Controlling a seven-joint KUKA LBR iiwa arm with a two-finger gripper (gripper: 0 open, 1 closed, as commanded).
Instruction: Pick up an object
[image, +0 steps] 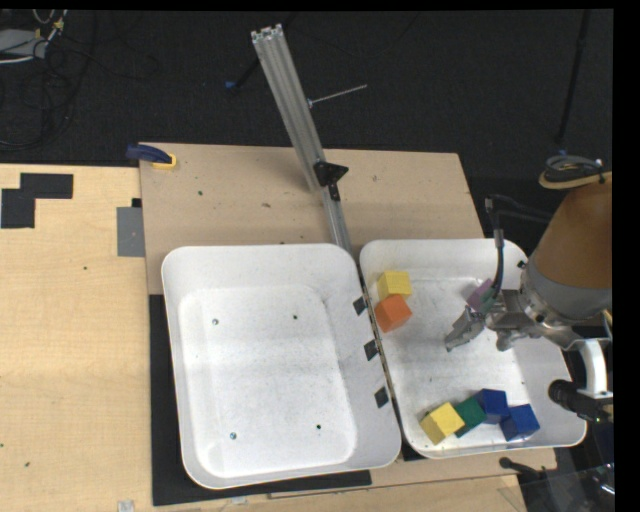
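From my seat the gripper (478, 328) hangs over the middle of the right bin (440, 262), and I can't tell whether its prongs are spread or pressed together; nothing shows between them. No block touches it. The nearest candidates are the orange block (393, 313) and the yellow block (394, 284) touching it, both toward nine o'clock of the gripper, near the bin's left wall. Toward six o'clock, well apart from the gripper, a cluster sits at the near rim: a second yellow block (441, 422), a green block (467, 413) and two blue blocks (493, 402) (519, 421), packed close. I judge all of these to be light, rigid cubes with flat, possibly smooth faces, so they should stand a firm pinch without damage but could skid on the white floor if nudged. I'd take one across two opposite flat faces; the orange one looks easiest, though its yellow neighbour crowds one side. The left bin (180, 272) lies farther out at nine o'clock.
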